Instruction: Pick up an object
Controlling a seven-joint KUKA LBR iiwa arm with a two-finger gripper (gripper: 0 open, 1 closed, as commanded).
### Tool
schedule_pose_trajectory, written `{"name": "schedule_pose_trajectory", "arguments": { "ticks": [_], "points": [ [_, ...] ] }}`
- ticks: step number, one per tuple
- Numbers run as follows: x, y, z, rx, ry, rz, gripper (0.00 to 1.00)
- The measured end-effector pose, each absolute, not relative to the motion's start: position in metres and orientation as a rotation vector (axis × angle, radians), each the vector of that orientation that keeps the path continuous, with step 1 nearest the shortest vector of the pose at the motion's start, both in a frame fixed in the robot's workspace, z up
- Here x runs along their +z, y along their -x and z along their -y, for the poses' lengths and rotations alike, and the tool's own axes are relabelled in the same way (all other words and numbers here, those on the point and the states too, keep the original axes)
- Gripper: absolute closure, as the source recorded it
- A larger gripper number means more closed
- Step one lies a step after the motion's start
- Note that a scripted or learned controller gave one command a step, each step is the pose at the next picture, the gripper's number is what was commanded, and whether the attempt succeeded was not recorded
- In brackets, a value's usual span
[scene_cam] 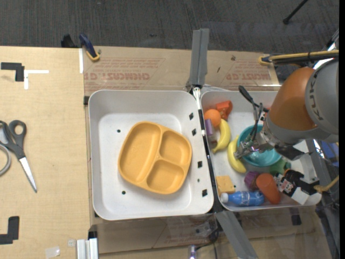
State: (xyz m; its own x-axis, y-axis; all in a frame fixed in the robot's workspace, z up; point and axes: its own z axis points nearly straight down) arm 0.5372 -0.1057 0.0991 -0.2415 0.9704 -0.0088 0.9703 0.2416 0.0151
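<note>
Blue bottle (243, 198): lay on its side at the bottom edge of the right bin (223, 97), lower right of the frame.
Cracker (225, 184): sat just left of and above the bottle.
Red object (268, 188): lay right of the bottle, beside a purple piece (251, 178).
Tool (249, 150): hung low over the middle of the right bin, at a teal bowl (265, 156); whether it was clenched or released could not be told.
Bananas (235, 155): one curved just left of the tool, another (222, 135) above and left of it.
Orange fruit (212, 116): lay near the upper left corner of the right bin, well apart from the tool.
Left bin (102, 161): held a yellow divided plate (155, 157).
Desk (43, 161): scissors (19, 152) lay at far left.
</note>
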Motion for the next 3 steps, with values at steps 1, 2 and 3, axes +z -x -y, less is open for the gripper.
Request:
{"name": "schedule_pose_trajectory", "arguments": {
  "ticks": [1, 2, 3],
  "points": [
    [0.099, -0.513, 0.094, 0.023, -2.213, -2.212, 1.0],
    [0.201, -0.521, 0.16, -0.004, -2.273, -2.17, 1.0],
    [0.098, -0.61, 0.151, 0.015, -2.558, -1.818, 1.0]
  ]
}}
